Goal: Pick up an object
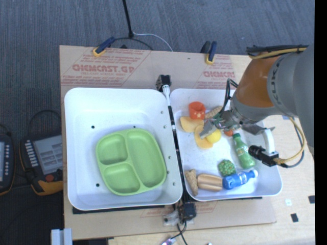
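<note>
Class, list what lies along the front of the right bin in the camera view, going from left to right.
Hot dog bun → green broccoli-like piece → blue bottle.

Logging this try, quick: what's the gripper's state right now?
Gripper: down in the right bin over the yellow pieces; open or shut cannot be told.

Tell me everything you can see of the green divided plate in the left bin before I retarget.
The light green plastic plate is a rounded rectangle with three compartments: two smaller ones on one side, one long one on the other. It looks matte and holds nothing. It lies flat, right side up, turned slightly askew, on the floor of the left white bin, toward its near right part. Nothing else touches it.
</note>
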### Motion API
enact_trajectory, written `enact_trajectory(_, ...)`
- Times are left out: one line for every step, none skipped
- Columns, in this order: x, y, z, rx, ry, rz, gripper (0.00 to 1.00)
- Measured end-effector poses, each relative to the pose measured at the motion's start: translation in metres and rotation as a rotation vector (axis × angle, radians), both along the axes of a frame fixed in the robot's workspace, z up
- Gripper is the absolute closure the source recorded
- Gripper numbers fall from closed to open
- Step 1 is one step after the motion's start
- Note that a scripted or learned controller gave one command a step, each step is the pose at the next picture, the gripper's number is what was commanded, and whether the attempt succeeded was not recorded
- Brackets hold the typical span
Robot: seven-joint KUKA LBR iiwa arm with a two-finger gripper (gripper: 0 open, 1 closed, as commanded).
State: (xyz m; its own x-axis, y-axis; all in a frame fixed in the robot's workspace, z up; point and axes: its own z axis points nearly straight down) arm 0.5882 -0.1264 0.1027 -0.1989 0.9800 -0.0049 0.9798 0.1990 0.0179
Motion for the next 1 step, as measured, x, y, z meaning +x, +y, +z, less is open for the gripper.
enact_trajectory(0.0052, 0.0438, 0.1539, 0.001, 0.017, -0.178, 1.0)
